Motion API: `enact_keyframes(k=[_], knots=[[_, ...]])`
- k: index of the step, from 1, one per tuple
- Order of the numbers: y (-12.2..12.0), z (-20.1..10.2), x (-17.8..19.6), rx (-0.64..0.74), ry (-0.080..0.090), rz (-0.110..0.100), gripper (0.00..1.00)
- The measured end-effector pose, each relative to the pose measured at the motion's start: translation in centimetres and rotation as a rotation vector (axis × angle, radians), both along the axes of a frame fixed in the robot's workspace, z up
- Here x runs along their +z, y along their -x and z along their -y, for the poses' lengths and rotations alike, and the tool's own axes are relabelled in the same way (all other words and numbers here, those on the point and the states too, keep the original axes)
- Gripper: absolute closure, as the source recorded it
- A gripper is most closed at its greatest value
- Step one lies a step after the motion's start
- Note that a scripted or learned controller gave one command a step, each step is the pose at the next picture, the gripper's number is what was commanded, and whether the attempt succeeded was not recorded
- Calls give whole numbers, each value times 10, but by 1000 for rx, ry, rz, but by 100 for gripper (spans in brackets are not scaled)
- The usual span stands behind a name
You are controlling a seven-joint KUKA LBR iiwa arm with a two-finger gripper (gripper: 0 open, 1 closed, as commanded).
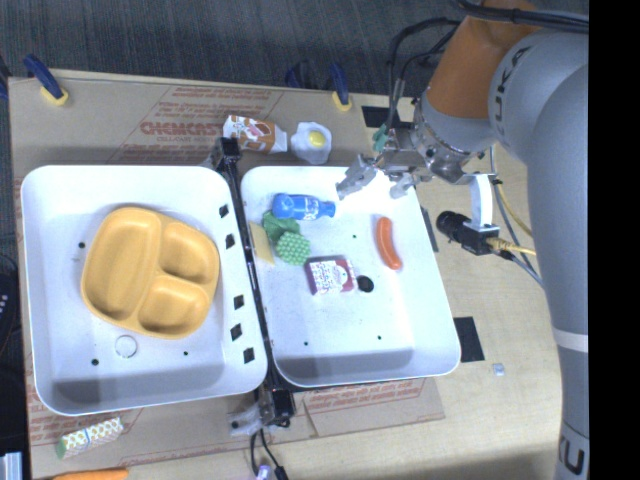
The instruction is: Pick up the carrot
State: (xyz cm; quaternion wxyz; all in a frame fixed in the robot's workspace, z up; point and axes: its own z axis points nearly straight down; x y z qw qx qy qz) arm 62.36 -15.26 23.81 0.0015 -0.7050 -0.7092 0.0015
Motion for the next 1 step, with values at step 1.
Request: enact_keyframes(k=[1], knots=[[30,59,-110,-123,0,-2,0]])
